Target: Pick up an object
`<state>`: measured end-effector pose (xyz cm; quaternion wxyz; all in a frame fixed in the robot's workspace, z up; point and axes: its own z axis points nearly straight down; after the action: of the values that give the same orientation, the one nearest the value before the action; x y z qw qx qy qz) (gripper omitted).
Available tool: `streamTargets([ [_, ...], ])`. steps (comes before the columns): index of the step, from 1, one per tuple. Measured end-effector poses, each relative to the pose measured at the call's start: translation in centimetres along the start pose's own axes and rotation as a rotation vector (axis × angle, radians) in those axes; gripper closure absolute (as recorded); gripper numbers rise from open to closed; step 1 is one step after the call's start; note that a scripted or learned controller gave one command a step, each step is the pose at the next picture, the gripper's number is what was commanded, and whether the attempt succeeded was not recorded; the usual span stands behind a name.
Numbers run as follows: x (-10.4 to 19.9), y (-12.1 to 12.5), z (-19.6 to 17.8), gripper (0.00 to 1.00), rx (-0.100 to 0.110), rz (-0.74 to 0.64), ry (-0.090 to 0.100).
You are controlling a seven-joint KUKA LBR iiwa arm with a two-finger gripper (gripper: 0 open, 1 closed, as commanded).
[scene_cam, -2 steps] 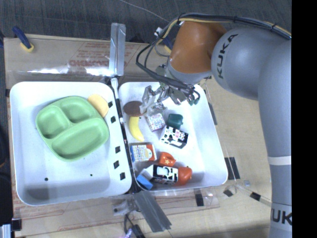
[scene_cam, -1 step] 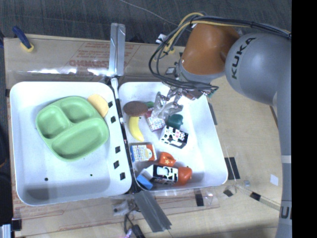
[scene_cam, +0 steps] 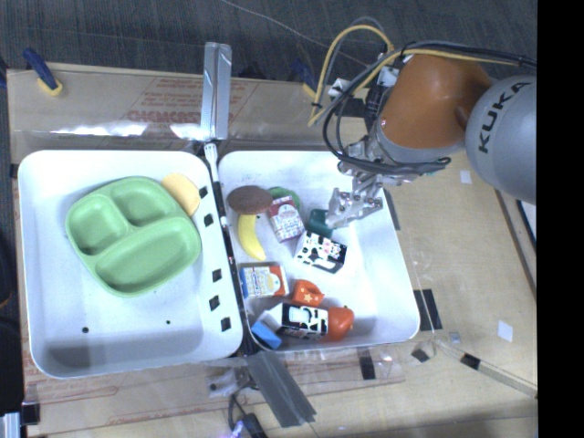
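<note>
Two white bins (scene_cam: 383, 167) lay below as our gripper (scene_cam: 351, 210), its grip unreadable to us, hovered over crowded items, risking nudging the dark-green object (scene_cam: 318, 220) aside.

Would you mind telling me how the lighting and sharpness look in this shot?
Camera view: even overhead light; soft shadows lie along the near inner wall of the left bin; the green tray is crisp; the gripper looks slightly soft; the small items' labels are too small to read.
</note>
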<state>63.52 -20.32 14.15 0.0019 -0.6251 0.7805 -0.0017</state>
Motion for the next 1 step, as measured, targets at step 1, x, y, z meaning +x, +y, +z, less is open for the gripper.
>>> streamTargets([
  [1, -4.26, -1.31, -8.09, 1.0, 0.006, 0.033, -0.001],
])
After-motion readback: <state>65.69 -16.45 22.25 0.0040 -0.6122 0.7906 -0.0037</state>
